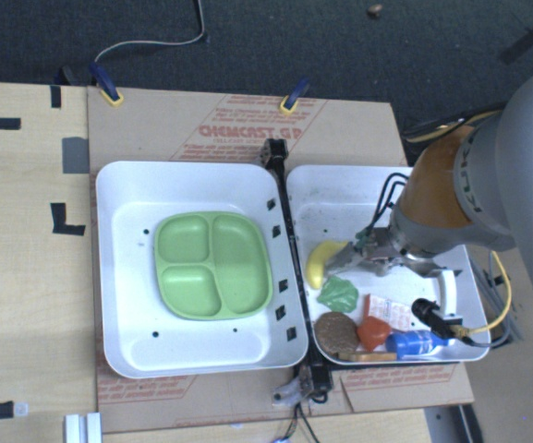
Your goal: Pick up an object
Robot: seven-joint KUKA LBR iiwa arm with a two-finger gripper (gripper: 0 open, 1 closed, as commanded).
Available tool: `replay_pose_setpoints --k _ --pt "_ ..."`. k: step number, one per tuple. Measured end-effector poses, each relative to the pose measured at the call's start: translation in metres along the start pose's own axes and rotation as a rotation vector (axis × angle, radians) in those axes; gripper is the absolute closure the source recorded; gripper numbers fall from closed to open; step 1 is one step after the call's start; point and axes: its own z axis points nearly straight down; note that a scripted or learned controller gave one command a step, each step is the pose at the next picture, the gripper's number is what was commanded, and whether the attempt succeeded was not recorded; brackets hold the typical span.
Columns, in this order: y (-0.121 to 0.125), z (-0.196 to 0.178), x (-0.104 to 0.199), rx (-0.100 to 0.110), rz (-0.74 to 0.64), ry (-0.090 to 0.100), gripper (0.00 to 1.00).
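Both white bins (118,247) look like smooth, slightly glossy plastic. The green divided plate (213,265) is seen as matt plastic. Brown cardboard (238,132) with red print is laid beneath, on pale wood-look bench (17,247).

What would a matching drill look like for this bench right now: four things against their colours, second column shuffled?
Things:
1. plate
2. banana
3. bottle
4. disc

Colours:
A. blue
B. brown
C. light green
D. yellow

Pairs: 1-C, 2-D, 3-A, 4-B

The plate lies in the left bin; the other three lie in the right bin, where the gripper is.
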Motion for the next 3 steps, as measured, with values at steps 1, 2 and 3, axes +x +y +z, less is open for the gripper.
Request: replay_pose_setpoints --k 1,2,3 --pt "0.026 0.000 0.021 0.001 0.007 -0.012 0.00" --pt "0.064 0.001 0.017 0.002 0.004 -0.007 0.00" --pt "0.117 0.003 0.014 0.032 0.005 -0.017 0.00"
